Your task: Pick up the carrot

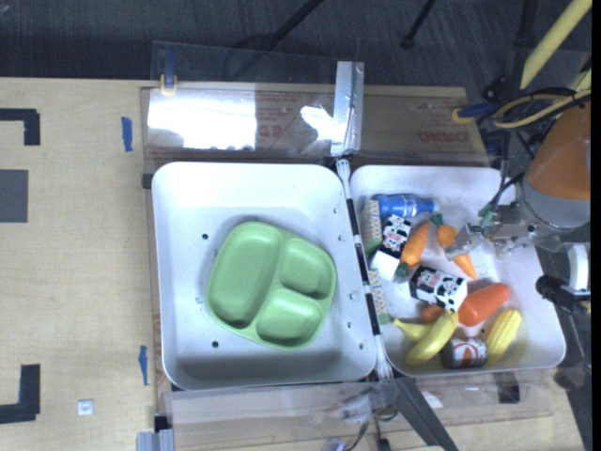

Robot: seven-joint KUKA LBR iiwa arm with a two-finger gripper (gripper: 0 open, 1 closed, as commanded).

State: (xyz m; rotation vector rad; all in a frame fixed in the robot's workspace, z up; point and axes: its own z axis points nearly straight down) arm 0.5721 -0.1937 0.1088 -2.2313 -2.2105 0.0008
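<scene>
The carrot, orange with a green end, lies tilted in the left part of the right bin, between a blue can and a black-and-white box. My gripper reaches in from the right and hovers over the bin's upper middle, a short way right of the carrot. Small orange pieces lie just below it. Nothing can be seen held in the gripper.
The right bin also holds an orange-red pepper, a banana, a corn cob and a small can. A green divided plate lies in the left bin. Cables hang at the upper right.
</scene>
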